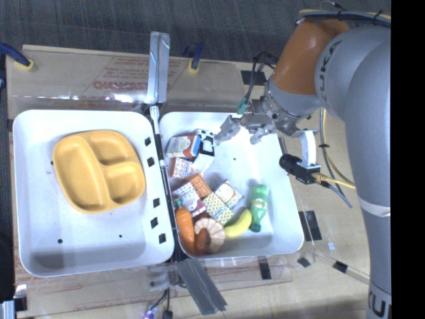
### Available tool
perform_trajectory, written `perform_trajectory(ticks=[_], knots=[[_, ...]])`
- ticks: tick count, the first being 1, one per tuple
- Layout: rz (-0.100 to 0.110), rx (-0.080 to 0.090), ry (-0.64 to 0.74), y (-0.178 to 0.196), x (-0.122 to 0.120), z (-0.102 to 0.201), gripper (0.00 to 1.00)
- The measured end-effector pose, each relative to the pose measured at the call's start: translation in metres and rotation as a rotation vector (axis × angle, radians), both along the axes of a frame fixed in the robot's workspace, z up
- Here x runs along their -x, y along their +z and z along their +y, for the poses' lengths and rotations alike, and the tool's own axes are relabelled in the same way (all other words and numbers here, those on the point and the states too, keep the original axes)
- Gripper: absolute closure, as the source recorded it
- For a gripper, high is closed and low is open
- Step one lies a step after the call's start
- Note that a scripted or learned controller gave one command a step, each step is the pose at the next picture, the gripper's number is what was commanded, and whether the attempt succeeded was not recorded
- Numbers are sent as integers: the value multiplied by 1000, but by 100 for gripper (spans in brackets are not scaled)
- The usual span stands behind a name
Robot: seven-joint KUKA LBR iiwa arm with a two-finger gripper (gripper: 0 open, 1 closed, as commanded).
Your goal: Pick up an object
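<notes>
Objects: a heap of toy groceries is lying in the right bin (282,208), crowding its left and lower parts, with nothing lifted out.
Cartons: a small carton (181,145) is sitting near the bin's upper left, a black-and-white box (206,142) leaning just beside it; more printed cartons (199,193) are piling below them toward the middle.
Bottle: a green bottle (257,207) is lying lengthwise toward the bin's lower right.
Banana: a banana (238,224) is resting just left of the bottle, touching it.
Carrot: a carrot (185,228) is lying along the lower left wall, a round shrimp-like piece (211,232) sitting between it and the banana.
Gripper: the gripper (241,129) is hovering over the upper part of the right bin, to the right of the black-and-white box and apart from it.
Fingers: both are standing spread, released, with only white bin floor showing between them; they are grasping nothing.
Arm: the arm (345,78) is reaching in from the right, its orange band sitting above the wrist.
Left bin: the left bin (33,244) is holding a yellow tray (98,170) with three compartments, lying flat near its middle.
</notes>
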State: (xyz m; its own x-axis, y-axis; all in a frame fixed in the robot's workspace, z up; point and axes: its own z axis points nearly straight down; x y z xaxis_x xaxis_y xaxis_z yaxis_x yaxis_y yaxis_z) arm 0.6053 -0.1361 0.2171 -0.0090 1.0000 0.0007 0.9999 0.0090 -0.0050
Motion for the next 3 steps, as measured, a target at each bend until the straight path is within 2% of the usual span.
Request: perform_trajectory(ticks=[1,2,3], knots=[[-4,1,176,-45,-52,13,0],[-15,4,207,-119,-55,20,0],[-16,3,275,-120,2,34,0]])
